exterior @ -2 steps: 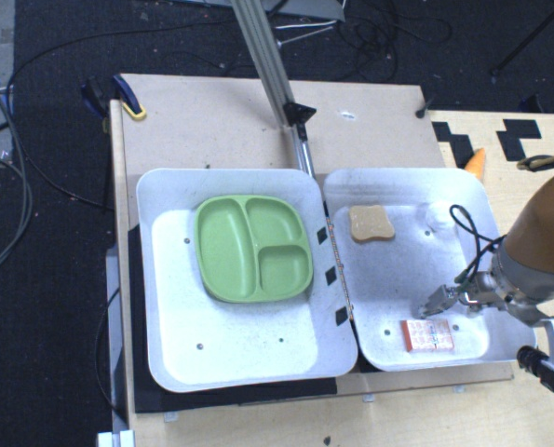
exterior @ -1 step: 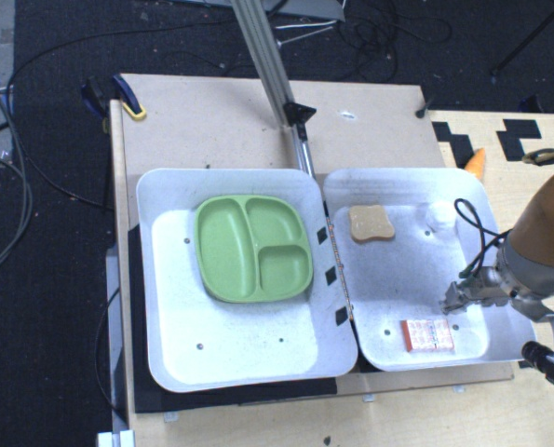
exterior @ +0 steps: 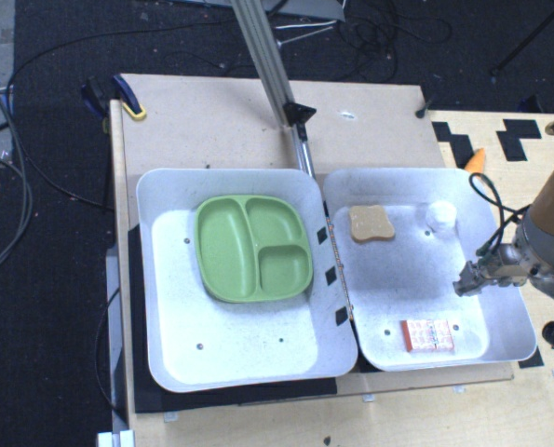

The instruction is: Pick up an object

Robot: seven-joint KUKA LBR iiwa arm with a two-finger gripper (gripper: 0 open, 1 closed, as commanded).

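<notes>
Your green divided plate (exterior: 254, 248) fills the left bin (exterior: 165, 343). In the right bin (exterior: 379, 352) lie a tan bread slice (exterior: 371, 223), a white ball (exterior: 440, 215) and a red-patterned packet (exterior: 429, 335). The end effector (exterior: 469, 282) hovers at the right bin's right side, too blurred to tell its state.

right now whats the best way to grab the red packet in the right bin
The red packet lies flat near the bin's front wall, long side left to right. Probably best to come straight down from above and pinch across its short width, at the middle. The gripper hovers just up and right of it.
</notes>
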